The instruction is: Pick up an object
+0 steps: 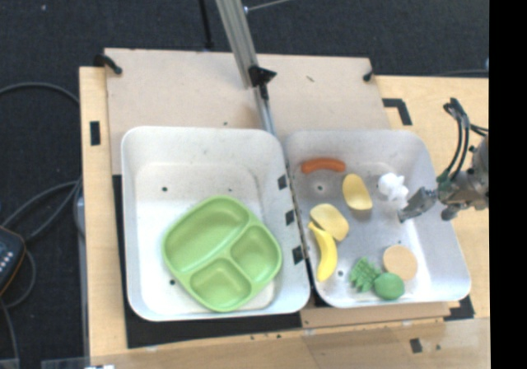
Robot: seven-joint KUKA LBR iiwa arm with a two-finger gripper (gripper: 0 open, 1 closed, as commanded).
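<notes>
The ball and the plate lie nearest the camera. The green ball sits to the right of the banana and a little nearer the camera, by the near wall of the right bin. A spiky green toy lies between ball and banana, touching the ball. A tan disc rests just beyond the ball, right of the banana. The banana itself lies lengthwise along the bin's left side, and a yellow wedge touches its far end. Beyond the banana and slightly right is a yellow oval, and farther still an orange sausage lies crosswise near the far wall. A white lump sits right of the oval, well apart from the banana. My gripper reaches in over the bin's right wall, right of the banana, between the white lump and the disc. It is near both, but I cannot tell whether it touches either. Whether it is spread or pressed together I cannot tell, as it is small and dark here. The green plate lies left of the banana in the left bin, toward its near side.
</notes>
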